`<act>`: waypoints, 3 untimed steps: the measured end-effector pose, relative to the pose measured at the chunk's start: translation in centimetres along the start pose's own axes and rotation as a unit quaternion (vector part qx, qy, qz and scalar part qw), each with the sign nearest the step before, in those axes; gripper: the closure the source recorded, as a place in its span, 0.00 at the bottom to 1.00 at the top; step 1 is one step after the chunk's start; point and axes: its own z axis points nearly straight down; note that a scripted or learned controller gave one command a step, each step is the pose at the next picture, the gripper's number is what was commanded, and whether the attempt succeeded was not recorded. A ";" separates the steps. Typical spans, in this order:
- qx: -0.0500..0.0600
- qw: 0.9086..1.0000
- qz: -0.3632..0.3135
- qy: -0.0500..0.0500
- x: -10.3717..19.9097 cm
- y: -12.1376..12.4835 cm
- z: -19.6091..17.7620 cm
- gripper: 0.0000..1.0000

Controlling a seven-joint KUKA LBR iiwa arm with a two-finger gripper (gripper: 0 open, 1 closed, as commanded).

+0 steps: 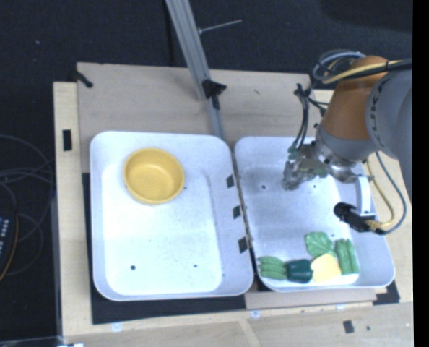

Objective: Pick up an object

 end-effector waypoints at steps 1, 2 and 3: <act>-0.001 1.000 -0.001 0.000 0.1 -0.5 -4.5 1.00; -0.002 1.000 -0.001 -0.001 -0.1 -0.7 -10.8 1.00; 0.001 1.000 -0.001 0.000 -0.2 -0.7 -11.2 1.00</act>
